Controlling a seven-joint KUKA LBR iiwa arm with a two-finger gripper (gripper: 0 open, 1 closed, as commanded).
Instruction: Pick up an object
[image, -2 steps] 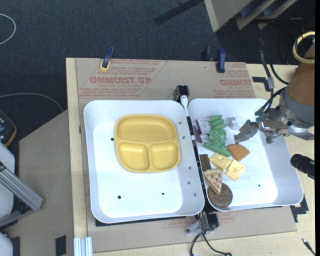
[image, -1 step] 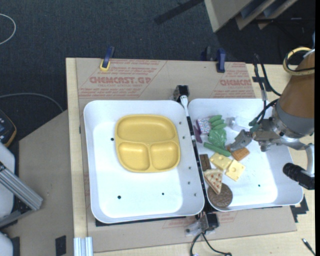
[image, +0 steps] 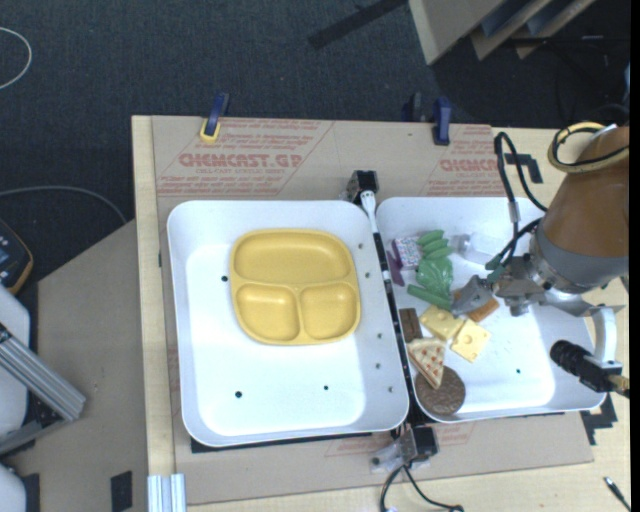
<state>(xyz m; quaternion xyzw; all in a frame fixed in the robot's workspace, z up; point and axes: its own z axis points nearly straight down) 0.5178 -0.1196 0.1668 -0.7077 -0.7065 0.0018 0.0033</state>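
Down in the right bin (image: 520, 395), gripper (image: 472, 296) over the toy-food pile: green pieces (image: 433, 270), cheese wedges (image: 455, 332), cookie (image: 444, 392) (finger spread impossible to tell). Yellow divided plate (image: 296, 284) in left bin (image: 210, 380).

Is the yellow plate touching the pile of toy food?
Apart. In the camera view, the yellow plate lies in the left bin, and the toy food pile lies in the right bin, with both bins' walls between them.
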